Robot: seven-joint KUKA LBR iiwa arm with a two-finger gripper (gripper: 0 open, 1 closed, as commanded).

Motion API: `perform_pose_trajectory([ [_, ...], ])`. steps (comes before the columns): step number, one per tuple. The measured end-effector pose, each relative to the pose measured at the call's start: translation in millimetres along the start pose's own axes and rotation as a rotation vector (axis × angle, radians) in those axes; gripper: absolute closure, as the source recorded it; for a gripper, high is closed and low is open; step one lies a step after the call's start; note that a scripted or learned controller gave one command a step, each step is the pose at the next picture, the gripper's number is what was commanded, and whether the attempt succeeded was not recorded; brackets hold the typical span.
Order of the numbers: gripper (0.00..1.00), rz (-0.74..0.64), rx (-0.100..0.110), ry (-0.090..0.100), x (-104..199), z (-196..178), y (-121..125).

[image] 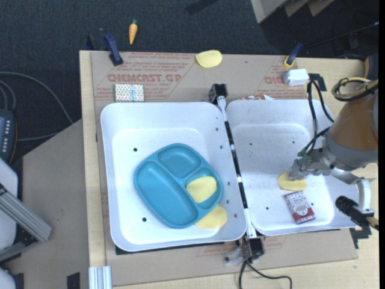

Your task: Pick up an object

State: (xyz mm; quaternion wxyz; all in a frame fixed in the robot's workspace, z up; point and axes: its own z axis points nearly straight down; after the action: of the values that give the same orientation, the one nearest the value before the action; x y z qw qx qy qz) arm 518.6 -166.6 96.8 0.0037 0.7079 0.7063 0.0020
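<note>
In the left white bin a glossy blue divided plate cradles a yellow lump; another yellow lump lies beside its rim. The cardboard board beneath reads "CHEMCAST GP". In the right bin, the gripper touches a flat yellow piece, near a red packet; I cannot tell how it is set.
</note>
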Motion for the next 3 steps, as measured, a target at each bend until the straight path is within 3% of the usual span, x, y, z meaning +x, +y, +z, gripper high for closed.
perform_pose_trajectory([
  [1, 0.0, 0.0, 0.0, 0.0, 0.1, 0.2, -0.1],
  [2, 0.0, -0.002, 0.003, 0.0, 35.3, 10.3, -22.9],
  [3, 0.0, -0.001, 0.006, 0.0, -12.7, -67.9, -38.5],
])
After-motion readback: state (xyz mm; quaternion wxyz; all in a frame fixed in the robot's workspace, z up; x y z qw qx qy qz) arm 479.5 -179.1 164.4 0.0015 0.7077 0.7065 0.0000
